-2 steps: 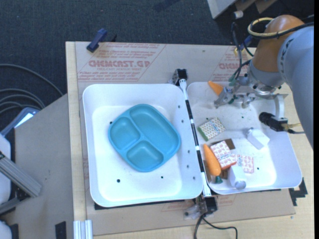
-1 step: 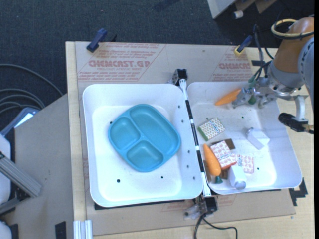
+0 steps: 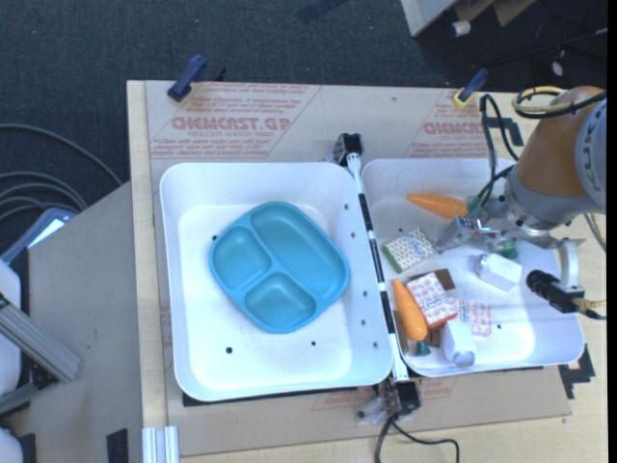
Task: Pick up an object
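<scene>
One gripper [image 3: 469, 226] is hanging over the right bin [image 3: 569, 347] near its far edge, finger state unclear, with the carrot [image 3: 436, 204] lying crosswise just beside it toward the divider.

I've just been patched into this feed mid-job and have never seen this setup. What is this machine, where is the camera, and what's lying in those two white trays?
One camera looks down at a slant on a bench. The grey robot arm with the orange band reaches in from the right; its gripper hangs over the right bin. I cannot tell whether it holds anything. The left bin holds a blue divided plate. The right bin holds two orange carrot-like pieces, one near the back and one by the divider, a green-patterned packet, a red-and-white packet, and some small white items.
</scene>
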Tool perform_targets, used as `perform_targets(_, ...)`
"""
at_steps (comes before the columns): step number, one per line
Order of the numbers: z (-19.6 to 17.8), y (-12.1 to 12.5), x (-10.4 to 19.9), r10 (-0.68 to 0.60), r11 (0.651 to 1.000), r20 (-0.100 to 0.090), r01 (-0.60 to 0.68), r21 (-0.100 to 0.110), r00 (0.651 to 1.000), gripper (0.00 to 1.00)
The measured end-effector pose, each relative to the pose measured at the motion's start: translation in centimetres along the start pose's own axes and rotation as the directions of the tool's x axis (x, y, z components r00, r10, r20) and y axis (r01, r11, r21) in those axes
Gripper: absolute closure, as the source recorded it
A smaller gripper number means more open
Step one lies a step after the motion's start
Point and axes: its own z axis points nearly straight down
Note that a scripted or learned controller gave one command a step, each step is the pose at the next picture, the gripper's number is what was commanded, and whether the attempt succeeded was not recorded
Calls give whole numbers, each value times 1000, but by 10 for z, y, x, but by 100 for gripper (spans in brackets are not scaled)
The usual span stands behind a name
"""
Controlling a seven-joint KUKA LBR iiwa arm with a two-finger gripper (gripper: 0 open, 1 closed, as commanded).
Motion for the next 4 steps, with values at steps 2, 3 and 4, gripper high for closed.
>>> perform_targets(2,1,76,57,1,1000,-1,0,12,1000,0)
perform_targets(3,1,76,82,0,1000,-1,0,13,1000,0)
perform_targets(4,1,77,40,2,1000,2,-2,6,1000,0)
